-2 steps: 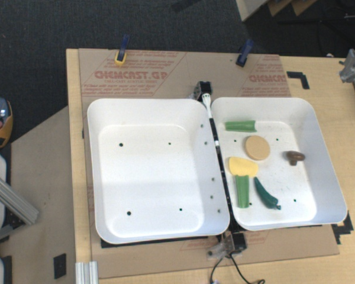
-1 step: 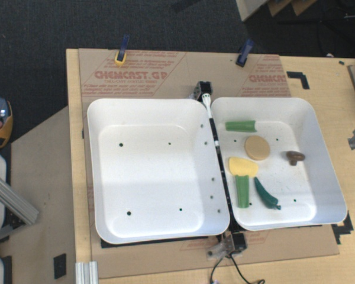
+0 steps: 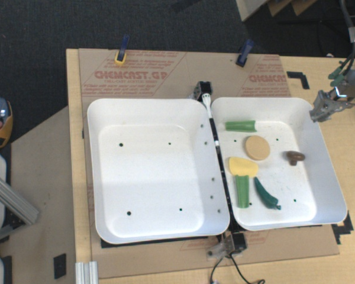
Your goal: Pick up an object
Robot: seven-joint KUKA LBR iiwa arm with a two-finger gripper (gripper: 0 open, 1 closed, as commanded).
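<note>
The right bin (image 3: 319,158) holds a round tan disc (image 3: 257,147), a yellow piece (image 3: 242,166) and green pieces; the end effector (image 3: 320,107) hovers at its far-right rim, grip state unclear.

glossy white plastic bins (image 3: 106,114), matt cardboard sheet (image 3: 183,70)

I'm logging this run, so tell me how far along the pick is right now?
Nothing looks done yet. The end effector sits by the right bin's upper right corner, with no object between its tips. The tan disc, yellow piece, green bar and small brown item all lie in that bin. Reaching in, grasping and lifting remain.
</note>
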